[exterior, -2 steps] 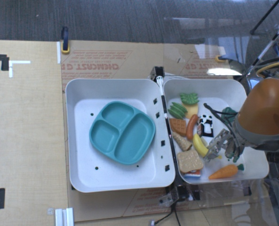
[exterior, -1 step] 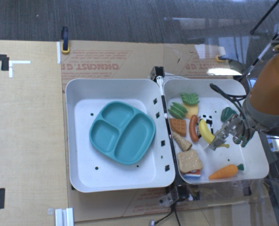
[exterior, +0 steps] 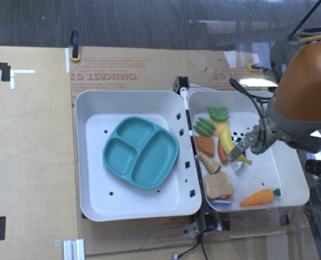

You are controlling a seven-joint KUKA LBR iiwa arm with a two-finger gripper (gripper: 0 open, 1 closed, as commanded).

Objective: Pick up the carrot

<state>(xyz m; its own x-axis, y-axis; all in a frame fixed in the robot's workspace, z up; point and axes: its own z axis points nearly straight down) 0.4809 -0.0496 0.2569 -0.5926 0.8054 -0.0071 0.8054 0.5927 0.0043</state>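
Camera view: pincer [exterior: 237, 155] sits low over the banana [exterior: 225, 138], grip state unclear, well apart from the carrot [exterior: 257, 197], so apparently mis-aimed.

Glossy plastic bins [exterior: 90, 145] — matt teal plate [exterior: 141, 152] (smooth plastic).

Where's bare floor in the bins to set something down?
Left bin: bare strips around the teal plate. Right bin: open patch between the tool and the carrot. Crowded along the divider, where the banana, the bread slice and other toy food pile up.
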